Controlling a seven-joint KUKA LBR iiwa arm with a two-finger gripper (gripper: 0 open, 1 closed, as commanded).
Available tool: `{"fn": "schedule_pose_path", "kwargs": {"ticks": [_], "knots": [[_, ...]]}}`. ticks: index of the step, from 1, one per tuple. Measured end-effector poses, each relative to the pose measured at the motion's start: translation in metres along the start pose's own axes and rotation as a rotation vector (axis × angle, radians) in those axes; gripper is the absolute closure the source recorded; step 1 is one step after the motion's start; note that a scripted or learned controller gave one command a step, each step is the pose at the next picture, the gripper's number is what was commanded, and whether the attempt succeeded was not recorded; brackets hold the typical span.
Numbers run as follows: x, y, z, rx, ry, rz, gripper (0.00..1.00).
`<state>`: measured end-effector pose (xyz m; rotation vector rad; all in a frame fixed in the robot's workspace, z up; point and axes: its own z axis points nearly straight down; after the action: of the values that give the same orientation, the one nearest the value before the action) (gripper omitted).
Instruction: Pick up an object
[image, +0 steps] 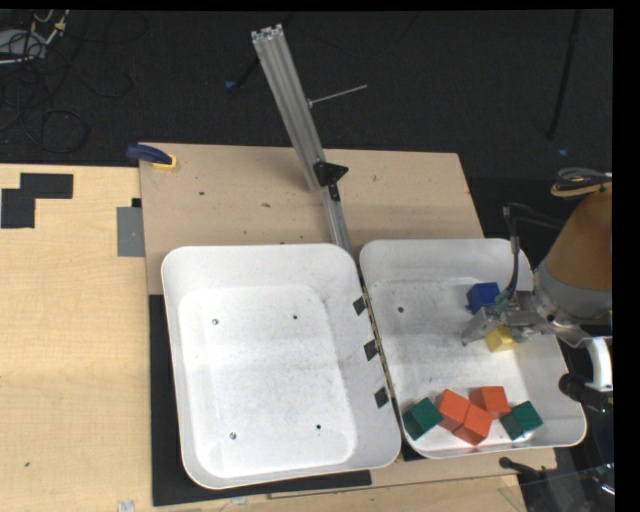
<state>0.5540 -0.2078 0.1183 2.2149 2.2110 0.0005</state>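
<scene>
One yellow block (499, 341) lies in the right bin (420, 262), just beside the gripper (497, 322); we cannot tell its jaw state. We advise centring over that block, clear of the blue block (483, 296).

From my remote seat I take the right bin (440, 270) as my landmark: the left bin (260, 370) lies just beside it on its left, their rims touching, and a metal rail (298, 115) slants away behind the seam between them. Inside the right bin, a cluster of five blocks (472, 413) sits along its near edge, well apart from two single blocks near its right wall, one block (483, 296) lying just behind the other block (499, 341). The gripper (497, 323) reaches over the right bin's right rim and sits between those two single blocks, close to both.
</scene>
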Motion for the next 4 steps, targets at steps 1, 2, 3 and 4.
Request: {"fn": "schedule_pose_path", "kwargs": {"ticks": [1,2,3,4], "knots": [[0.000,0.002,-0.013,-0.004,0.003,0.006,1.00],[0.001,-0.007,-0.068,0.006,0.008,0.001,1.00],[0.000,-0.005,-0.114,0.006,0.007,-0.003,1.00],[0.055,0.006,-0.104,0.011,0.012,-0.006,1.00]]}}
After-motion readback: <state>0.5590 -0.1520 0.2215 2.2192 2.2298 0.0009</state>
